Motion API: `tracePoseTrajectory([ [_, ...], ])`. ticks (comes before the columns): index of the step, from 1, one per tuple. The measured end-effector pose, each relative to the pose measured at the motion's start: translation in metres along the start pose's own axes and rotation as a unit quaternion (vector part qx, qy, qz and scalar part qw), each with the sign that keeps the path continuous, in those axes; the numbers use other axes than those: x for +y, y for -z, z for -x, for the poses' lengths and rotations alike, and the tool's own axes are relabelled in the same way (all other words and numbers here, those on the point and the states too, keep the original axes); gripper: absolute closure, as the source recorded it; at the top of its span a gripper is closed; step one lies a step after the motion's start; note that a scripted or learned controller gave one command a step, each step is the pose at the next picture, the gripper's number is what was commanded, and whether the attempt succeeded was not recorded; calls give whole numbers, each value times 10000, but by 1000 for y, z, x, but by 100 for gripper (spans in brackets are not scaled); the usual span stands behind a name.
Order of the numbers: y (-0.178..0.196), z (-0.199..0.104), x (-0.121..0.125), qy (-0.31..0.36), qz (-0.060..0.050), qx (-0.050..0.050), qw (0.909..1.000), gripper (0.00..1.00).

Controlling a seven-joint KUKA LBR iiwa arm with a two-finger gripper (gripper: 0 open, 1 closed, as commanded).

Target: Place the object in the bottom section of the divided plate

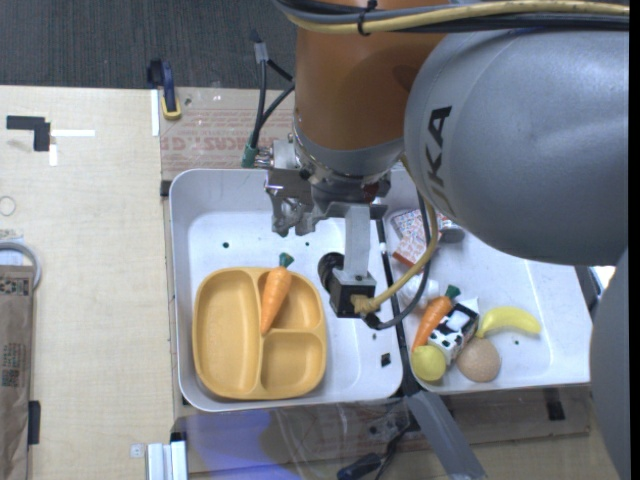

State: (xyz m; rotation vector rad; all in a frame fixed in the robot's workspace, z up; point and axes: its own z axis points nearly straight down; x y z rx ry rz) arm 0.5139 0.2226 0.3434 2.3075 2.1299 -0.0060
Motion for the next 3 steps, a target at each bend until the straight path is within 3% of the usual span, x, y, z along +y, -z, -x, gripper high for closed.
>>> tracePoseTrajectory([
  [1,31,14,44,148,-3,-3,9999,100],
  [2,27,-10,51,17,-6,-6,10000,100],
  [3,25,17,122,-209,-7,-3,9998,100],
])
